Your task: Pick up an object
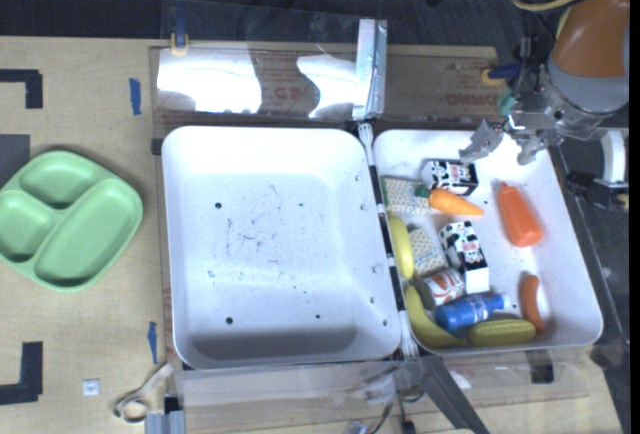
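Though labels unreadable, blue bottle (pixel 470 311) lies beside banana (pixel 402 247).

arm: extended in from the right, wrist angled down | gripper (pixel 506 142): fingers spread apart, nothing held between them

Bright overhead light; strong glare whitens the clear panel (pixel 270 72) behind the bins. Shadows stay soft, and the whole picture looks slightly blurry.
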You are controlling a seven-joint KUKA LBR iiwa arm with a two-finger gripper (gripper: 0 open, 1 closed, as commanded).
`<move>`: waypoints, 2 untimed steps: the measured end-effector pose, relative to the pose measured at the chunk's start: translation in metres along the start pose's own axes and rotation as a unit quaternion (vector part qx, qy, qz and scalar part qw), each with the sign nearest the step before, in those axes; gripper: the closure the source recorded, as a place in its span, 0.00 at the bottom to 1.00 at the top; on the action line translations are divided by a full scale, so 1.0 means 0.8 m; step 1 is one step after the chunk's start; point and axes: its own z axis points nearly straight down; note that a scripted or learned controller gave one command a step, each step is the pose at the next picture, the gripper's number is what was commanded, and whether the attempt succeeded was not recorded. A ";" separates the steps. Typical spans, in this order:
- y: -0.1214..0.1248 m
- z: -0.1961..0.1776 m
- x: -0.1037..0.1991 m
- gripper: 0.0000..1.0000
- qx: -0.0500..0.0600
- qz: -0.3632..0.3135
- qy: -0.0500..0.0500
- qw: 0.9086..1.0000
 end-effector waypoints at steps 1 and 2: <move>0.000 0.000 0.000 0.00 0.000 0.000 0.000 1.000; -0.030 0.112 -0.103 0.00 0.000 -0.046 0.002 0.999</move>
